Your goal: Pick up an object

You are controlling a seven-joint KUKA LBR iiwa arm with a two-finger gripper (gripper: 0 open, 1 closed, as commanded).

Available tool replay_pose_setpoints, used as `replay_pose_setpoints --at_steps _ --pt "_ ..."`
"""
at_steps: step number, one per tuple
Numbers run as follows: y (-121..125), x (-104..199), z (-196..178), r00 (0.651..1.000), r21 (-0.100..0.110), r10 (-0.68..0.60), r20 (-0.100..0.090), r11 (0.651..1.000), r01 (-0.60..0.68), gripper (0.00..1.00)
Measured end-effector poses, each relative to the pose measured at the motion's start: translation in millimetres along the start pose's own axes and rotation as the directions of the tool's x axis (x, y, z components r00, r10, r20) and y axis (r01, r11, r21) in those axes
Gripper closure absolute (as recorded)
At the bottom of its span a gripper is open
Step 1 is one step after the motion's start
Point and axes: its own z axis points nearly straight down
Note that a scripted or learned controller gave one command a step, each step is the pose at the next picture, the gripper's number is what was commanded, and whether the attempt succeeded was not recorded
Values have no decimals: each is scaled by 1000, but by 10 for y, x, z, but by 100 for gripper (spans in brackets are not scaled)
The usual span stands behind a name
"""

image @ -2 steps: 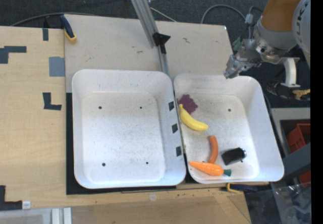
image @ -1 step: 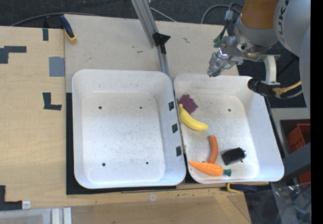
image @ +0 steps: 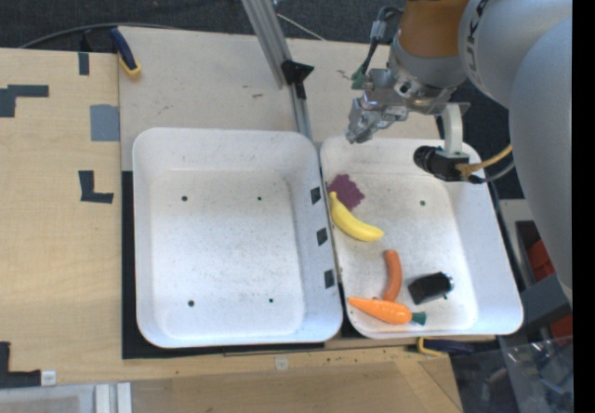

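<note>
- Claw hangs above the far edge of the right bin, close to the corner where the two bins meet; its fingertips point down and a little to the left. Whether the fingers are parted or closed, I cannot tell from this angle, and nothing is seen between them.
- Purple piece, small and flat, lies on the bin floor just below the claw in the view, the nearest thing to it.
- Toy banana lies a bit further toward the camera from the claw, touching or almost touching the purple piece. Its long axis runs diagonal: the upper end points to the bin's left wall, the lower end points to the right and toward the camera.
- Orange sausage-shaped toy is well apart from the claw, nearly upright in the view, long axis from far to near.
- Toy carrot lies at the near edge of the bin, farthest from the claw, long axis almost left to right, green end to the right.
- Black block sits just right of the sausage toy.
- Left bin stands to the left of the claw, beside the right bin.
</note>
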Motion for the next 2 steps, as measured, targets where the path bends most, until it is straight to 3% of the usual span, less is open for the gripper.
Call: replay_pose_setpoints --at_steps 2 --pt "-3 1070 262 1000 1 -1 0 1000 1 100"
